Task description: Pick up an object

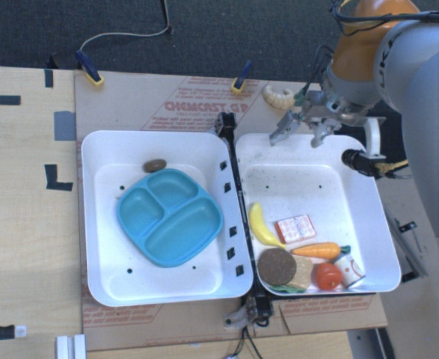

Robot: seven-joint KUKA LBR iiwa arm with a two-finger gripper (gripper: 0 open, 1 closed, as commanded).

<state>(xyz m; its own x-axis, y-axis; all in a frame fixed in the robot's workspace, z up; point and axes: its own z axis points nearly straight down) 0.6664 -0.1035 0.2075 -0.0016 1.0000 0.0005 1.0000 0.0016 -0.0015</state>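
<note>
The gripper (300, 131) is hanging wide and holding nothing over the far edge of the right bin (369, 200). I think it is getting ready to grab; next it needs to move nearer, down to the banana (262, 226).

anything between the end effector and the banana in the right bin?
No objects. In the camera view, the end effector hangs over the right bin's far edge; only bare, speckled white bin floor separates it from the banana.

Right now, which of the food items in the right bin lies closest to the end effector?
The banana. It lies at the left of the pile and reaches farthest up the bin toward the end effector; the carrot and tomato lie lower.
</note>
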